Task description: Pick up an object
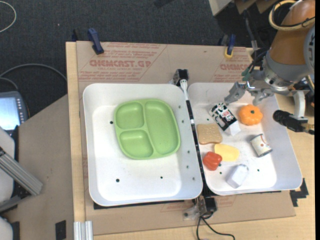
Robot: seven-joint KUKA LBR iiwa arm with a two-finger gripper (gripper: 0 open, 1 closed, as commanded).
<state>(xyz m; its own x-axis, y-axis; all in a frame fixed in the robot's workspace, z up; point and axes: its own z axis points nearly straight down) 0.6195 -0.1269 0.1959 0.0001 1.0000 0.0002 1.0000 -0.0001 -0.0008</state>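
On the right side of the counter point(150, 56) sits a white bin point(285, 149) with a bunch of small toys in it. A little orange pumpkin point(250, 115) rests near the top of that bin, and the gripper point(248, 95) hangs just above it, with one finger point(235, 92) on the left and one point(261, 96) on the right. They are spread apart and nothing is between them. The pumpkin looks like the thing to grab (it is the closest toy to the gripper). It looks small, light and round, so it may roll or slip away if it gets squeezed off to one side. A good hold would be across its fat middle, one finger on each side. Just beside the pumpkin, to its left, is a black and white packet point(223, 116). Lower down are a slice of toy bread point(209, 133), a yellow piece point(227, 152), a red pepper point(212, 160), a small can point(260, 144) and a white block point(236, 175). Next door, the left bin point(95, 149) has a green plate point(147, 129) with three parts.
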